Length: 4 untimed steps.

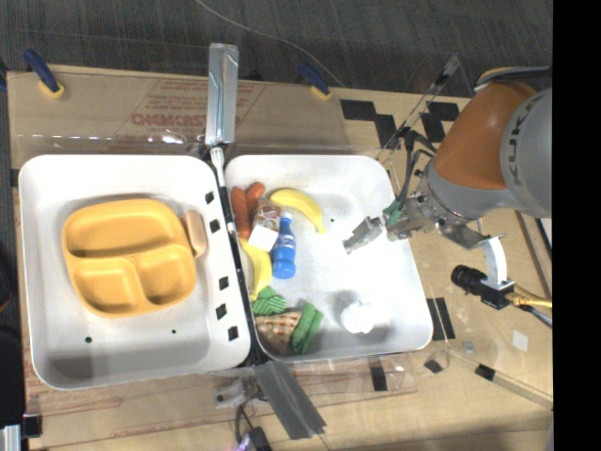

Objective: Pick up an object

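The right bin (349, 178) holds a banana (299, 207), a blue bottle (284, 249), a red-brown sausage (246, 205), a yellow piece (257, 265), green toy vegetables (270, 302), a waffle-patterned piece (279, 327) and a white object (357, 317). My gripper (361, 237) hangs over the right half of this bin, pointing down and left, above bare floor. It is apart from the banana and bottle to its left, and the white object lies below it in the picture. Nothing shows in its grasp.
The left bin (56, 355) carries a yellow divided tray (127, 255) with a tan piece (195, 233) beside its right edge. A grey divider bar (222, 92) stands between the bins. Most objects crowd the right bin's left side.
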Tool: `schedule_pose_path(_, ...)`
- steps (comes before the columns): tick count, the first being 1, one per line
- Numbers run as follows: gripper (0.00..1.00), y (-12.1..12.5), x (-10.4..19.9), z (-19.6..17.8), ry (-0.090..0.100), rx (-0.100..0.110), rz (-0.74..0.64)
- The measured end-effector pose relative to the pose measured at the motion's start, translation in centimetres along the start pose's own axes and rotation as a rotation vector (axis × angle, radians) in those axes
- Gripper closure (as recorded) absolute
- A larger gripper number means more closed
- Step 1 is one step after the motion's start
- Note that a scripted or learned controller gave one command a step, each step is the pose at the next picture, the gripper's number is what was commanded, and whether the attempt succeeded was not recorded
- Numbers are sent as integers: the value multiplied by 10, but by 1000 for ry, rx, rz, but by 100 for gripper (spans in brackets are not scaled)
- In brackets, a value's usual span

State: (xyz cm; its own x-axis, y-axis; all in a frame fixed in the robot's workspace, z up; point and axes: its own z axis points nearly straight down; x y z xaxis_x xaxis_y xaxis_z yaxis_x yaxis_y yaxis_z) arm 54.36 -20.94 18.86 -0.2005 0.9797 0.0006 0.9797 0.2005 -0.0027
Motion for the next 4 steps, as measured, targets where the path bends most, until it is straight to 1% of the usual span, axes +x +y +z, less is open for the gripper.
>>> schedule_pose_path(1,0,37,34,84,4,5,185)
schedule_pose_path(2,0,69,64,72,-1,-1,-71)
schedule_pose_path(3,0,122,43,95,-2,-4,42)
schedule_pose_path(4,100,122,44,85,-1,1,35)
